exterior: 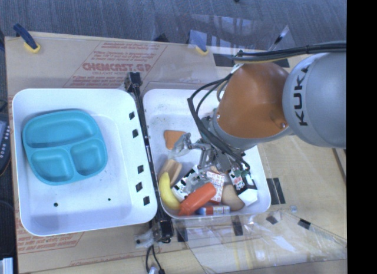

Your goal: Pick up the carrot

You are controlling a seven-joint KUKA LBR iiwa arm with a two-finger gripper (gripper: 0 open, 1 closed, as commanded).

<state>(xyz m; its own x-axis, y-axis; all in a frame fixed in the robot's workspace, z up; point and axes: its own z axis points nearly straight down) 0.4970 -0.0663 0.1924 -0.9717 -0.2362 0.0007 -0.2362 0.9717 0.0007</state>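
Note:
The carrot (198, 199) is a stubby orange piece lying at a slant near the front wall of the right bin (154, 109). It lies between a banana and a marker pen. My gripper (194, 151) hangs over the middle of that bin, a little behind the carrot and apart from it. Its fingers (184, 142) stand open and nothing shows between them. The orange wrist band and grey arm hide the bin's right half.
A yellow banana (166, 190), a tan wedge (172, 138), a marker pen (213, 210), a beige lump (230, 197) and small printed packets (212, 178) crowd the right bin's front. The left bin (23, 214) holds a blue divided plate (63, 145).

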